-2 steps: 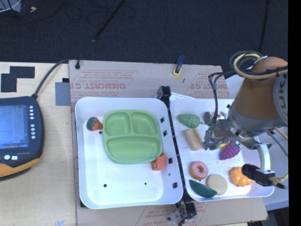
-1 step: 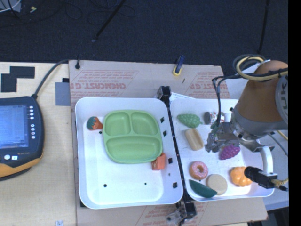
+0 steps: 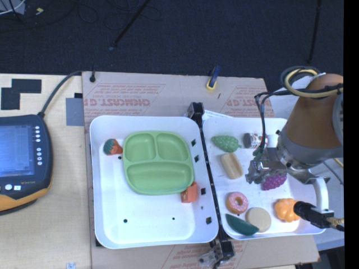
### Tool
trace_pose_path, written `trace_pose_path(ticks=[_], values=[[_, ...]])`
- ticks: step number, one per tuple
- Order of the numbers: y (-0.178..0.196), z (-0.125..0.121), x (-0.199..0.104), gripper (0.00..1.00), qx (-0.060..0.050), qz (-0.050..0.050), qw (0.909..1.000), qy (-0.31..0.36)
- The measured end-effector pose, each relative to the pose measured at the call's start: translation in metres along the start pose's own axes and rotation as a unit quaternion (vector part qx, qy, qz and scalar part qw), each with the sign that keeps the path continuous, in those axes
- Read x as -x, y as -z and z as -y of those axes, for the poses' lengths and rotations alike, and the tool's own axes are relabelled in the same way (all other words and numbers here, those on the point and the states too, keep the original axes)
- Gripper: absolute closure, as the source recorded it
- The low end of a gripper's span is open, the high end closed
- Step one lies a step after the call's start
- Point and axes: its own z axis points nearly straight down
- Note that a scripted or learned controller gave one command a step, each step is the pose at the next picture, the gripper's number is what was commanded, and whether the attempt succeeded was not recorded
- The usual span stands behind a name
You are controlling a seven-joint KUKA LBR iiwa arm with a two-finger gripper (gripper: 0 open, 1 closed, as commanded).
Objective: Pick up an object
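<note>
Hovering gripper (image 3: 259, 171) — beside purple grapes (image 3: 274, 180), right bin (image 3: 216, 202)

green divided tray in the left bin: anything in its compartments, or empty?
Empty. All three compartments of the green tray show bare green. The small orange piece lies outside its lower right corner, on the left bin floor.

We note red print, upside down and too faint to read reliably, on the cardboard sheet (image 3: 140, 97) beneath the bins.
</note>
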Motion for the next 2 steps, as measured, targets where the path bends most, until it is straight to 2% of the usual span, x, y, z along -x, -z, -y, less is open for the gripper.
trace_pose_path(ticks=[1, 2], values=[[0.012, -0.008, 0.002, 1.00, 0.001, 0.000, 1.0000, 0.001], [-0.009, -0.010, 0.003, 1.00, -0.001, 0.000, 1.0000, 0.001]])
